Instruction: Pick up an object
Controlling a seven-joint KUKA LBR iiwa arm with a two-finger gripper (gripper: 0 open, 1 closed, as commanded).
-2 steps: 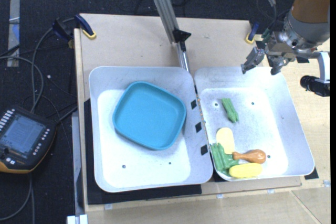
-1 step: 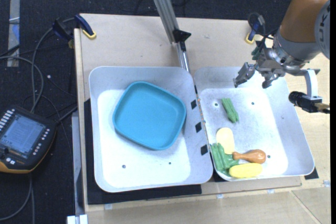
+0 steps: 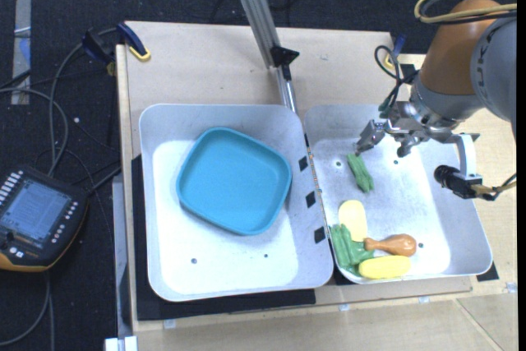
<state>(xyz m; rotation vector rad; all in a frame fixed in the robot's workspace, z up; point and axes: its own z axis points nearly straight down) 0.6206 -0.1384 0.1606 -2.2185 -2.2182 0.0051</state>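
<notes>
1. Two white bins sit side by side on a wooden bench (image 3: 214, 62); we see a blue plate (image 3: 234, 181) in the left bin (image 3: 164, 259).
2. We see the gripper (image 3: 385, 140) over the right bin (image 3: 436, 193), fingers spread, holding nothing.
3. Just beside it lies a green pod (image 3: 360, 173); a drumstick (image 3: 393, 243) lies at the front.

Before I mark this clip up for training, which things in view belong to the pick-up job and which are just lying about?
Job:
- tool
- green bean pod, beside the tool
- drumstick
- yellow pieces
- green piece

Lying about:
- blue plate in the left bin
- handheld controller
- cables
</notes>
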